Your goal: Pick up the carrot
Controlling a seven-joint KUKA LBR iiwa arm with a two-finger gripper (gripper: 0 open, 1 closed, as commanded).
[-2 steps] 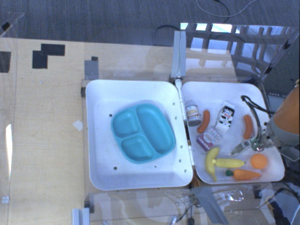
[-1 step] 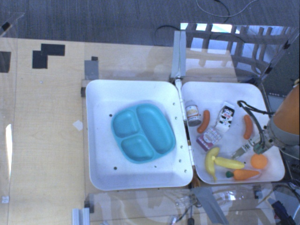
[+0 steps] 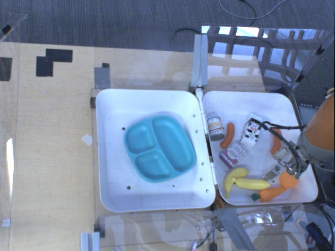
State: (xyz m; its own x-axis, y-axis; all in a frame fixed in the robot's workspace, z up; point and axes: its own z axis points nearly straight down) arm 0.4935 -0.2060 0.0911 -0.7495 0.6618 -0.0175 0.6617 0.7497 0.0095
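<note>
Right bin [image 3: 293, 106], near corner: the arm's jaws [image 3: 285, 163] hang low. The carrot [image 3: 272, 193] lies just below-left of them on the bin floor, long axis running left-right, green end leftward beside the banana [image 3: 242, 180]. Jaw state: cannot tell.

The orange carrot [image 3: 272, 193] with a green stem end lies flat in the right bin's near corner.
</note>
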